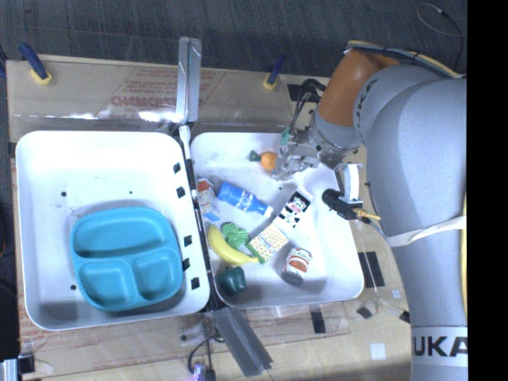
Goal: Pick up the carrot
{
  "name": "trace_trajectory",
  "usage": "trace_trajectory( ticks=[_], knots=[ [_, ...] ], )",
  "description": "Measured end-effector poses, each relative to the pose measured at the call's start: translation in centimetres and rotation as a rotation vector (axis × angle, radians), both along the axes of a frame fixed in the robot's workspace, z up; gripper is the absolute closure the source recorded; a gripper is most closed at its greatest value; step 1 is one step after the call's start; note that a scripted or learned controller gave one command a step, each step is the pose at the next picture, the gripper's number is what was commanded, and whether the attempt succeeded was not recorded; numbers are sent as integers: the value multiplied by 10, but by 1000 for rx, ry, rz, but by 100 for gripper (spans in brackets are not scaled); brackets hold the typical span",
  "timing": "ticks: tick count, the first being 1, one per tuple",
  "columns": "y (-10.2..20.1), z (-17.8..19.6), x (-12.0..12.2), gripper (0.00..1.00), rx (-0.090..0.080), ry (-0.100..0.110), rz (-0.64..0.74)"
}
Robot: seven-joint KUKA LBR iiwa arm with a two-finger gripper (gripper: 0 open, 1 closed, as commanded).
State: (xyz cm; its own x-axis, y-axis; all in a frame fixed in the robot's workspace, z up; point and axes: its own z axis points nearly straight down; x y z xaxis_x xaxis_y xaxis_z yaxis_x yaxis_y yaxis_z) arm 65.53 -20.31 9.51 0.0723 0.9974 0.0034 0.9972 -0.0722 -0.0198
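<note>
The carrot (268,160) lay at the far end of the right bin (343,290), green top pointing away from the gripper (290,155) just beside it. You could not tell the gripper's state. Judging from here, a closing grasp might have nudged the round carrot toward the blue bottle (242,199)

Right bin (343,280) cluttered w/ bottle (242,199), banana (226,248), can (296,264)
</note>
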Motion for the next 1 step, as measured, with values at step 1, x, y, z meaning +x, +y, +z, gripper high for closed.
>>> trace_trajectory(
  ticks=[1],
  knots=[
    [0,0,0,0,0,0,1]
  ],
)
